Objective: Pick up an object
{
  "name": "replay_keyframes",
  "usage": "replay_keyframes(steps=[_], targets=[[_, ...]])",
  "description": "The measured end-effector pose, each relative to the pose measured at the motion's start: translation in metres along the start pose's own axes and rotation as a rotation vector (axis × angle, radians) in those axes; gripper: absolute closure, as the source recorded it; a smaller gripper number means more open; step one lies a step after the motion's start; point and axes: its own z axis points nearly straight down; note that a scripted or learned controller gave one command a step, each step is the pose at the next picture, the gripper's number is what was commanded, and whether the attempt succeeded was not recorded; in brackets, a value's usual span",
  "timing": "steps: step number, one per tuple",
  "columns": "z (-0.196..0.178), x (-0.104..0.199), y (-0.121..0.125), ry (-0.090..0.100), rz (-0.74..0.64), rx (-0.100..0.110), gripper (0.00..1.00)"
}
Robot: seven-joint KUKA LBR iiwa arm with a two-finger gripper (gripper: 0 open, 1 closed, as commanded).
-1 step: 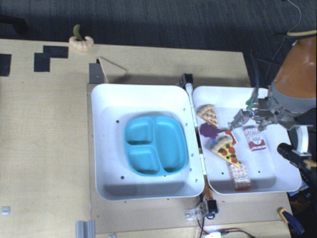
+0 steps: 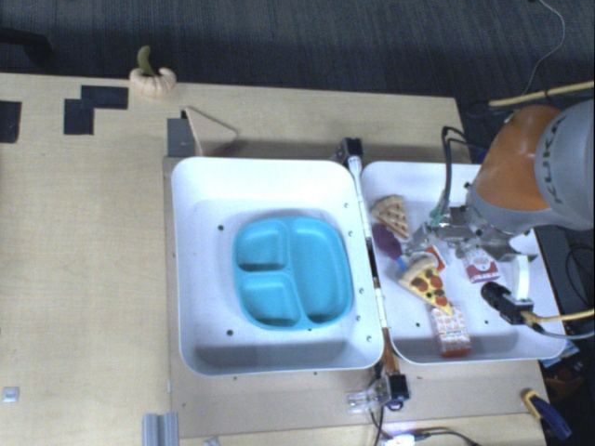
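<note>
So the pick hasn't really happened yet, far as I can see. The arm (image 2: 535, 170) is reaching in from 3 o'clock and its gripper (image 2: 444, 233) is down low inside the right bin (image 2: 548, 342), hovering right in the middle of the pile of stuff. Can't tell whether it's spread or pinched, the metal bits blur together from this angle, and I don't see anything clearly caught in it, so I wouldn't call anything grabbed.

What's in that bin: a pizza slice toy (image 2: 427, 282) just at 7 o'clock from the gripper, basically touching or right beside it, so that looks like the likely target. A waffle-looking piece (image 2: 391, 215) sits at about 10 o'clock from the gripper, with a purple thing (image 2: 388, 243) just below it near the bin's left wall. There's a small red-and-white packet (image 2: 481, 268) at 4 o'clock and a long snack bar wrapper (image 2: 449, 330) down at 6 o'clock, near the bottom rim. All of them look flat on the bin floor.

The left bin (image 2: 200, 342) has a blue divided plate (image 2: 293, 269) sitting in the middle, untouched.

My read: approach is done, but the closing, the lift and clearing the bin are all still left.
</note>
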Motion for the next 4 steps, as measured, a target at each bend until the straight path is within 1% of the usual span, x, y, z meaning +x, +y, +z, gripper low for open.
replay_keyframes(steps=[1,2,3,4], targets=[[-0.012,0.001,0.002,0.002,-0.002,-0.003,1.00],[-0.011,0.001,0.002,0.002,-0.002,-0.003,0.00],[0.010,0.025,-0.009,-0.002,-0.001,-0.008,0.00],[-0.003,0.024,-0.006,-0.003,-0.002,-0.015,1.00]])
